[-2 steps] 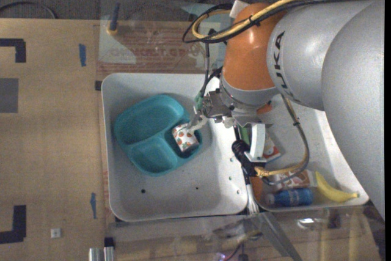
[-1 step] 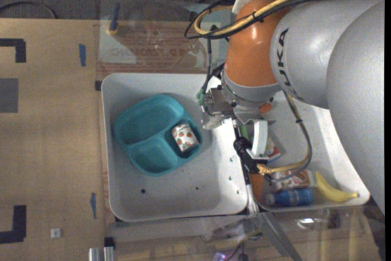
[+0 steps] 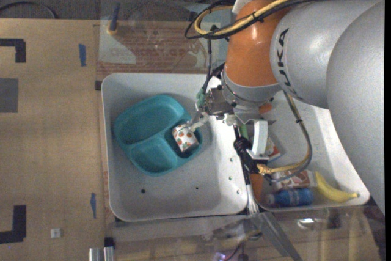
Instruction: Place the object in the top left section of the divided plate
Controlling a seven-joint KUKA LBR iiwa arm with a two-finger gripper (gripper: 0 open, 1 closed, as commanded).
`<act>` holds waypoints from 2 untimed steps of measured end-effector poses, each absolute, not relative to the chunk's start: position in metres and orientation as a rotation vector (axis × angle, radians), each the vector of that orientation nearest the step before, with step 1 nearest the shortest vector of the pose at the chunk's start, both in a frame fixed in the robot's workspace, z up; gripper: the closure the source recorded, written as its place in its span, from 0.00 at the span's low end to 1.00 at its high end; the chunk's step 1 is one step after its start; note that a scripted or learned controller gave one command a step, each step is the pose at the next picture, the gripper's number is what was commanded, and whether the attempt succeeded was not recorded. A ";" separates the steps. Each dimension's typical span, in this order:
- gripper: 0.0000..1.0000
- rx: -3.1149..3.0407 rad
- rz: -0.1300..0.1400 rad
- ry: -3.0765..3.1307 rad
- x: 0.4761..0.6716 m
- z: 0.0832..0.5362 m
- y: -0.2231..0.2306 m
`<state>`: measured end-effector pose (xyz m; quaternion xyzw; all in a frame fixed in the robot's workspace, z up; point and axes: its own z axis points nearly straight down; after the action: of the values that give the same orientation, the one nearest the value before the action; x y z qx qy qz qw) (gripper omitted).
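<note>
A: Bench seen from above. Two shallow white plastic bins side by side: the left bin (image 3: 122, 192) takes the centre of the frame, the right bin (image 3: 360, 189) sits at lower right, mostly under the arm.

B: And the plate?

A: Teal divided plastic plate (image 3: 143, 131) lying in the left bin's upper left part, tilted relative to the bin walls. Raised ridges split it into sections.

B: Where is the object?

A: Small white cup-like object with red-orange spots (image 3: 184, 138), at the plate's right edge, over the section nearest the frame's centre. Cannot tell whether it rests on the plate or hangs just above it.

B: Gripper?

A: Two-finger gripper (image 3: 190, 129) comes down from the grey arm with the orange band (image 3: 256, 52), which fills the upper right. Its tip is right at the spotted object, touching or nearly so. Whether the fingers are spread or pinching, I cannot tell; the wrist hides them.

B: Right bin contents?

A: Yellow banana (image 3: 333, 191) along the lower right wall, blue bottle (image 3: 292, 197) lying just left of it, a red-and-white packet (image 3: 292, 179) above the bottle. Others are too hidden to name.

B: Surroundings?

A: Tan wooden board (image 3: 49, 131) on the left with black tape corners and blue tape strips.
</note>
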<state>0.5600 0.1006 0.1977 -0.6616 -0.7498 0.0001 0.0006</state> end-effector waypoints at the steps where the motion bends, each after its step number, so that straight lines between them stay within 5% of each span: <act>1: 1.00 -2.083 -0.002 -2.351 0.561 0.208 0.099; 2: 1.00 -2.370 0.005 -2.057 0.524 0.148 0.110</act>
<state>0.5237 0.1102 0.1476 -0.7552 -0.6555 0.0016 0.0017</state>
